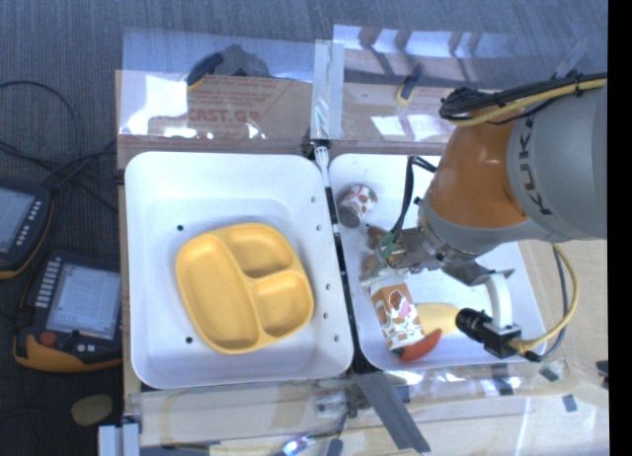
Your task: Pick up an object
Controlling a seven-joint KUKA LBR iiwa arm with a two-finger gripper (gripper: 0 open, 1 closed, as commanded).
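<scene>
Grey carpet surrounded 2 white bins (148,247).
We could not tell the gripper (395,252) state; we judged a centred descent over the carton (395,314) best.

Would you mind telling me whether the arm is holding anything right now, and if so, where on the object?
It cannot be told. The tool is low in the right bin, and the arm's wrist hides its tip.
</scene>
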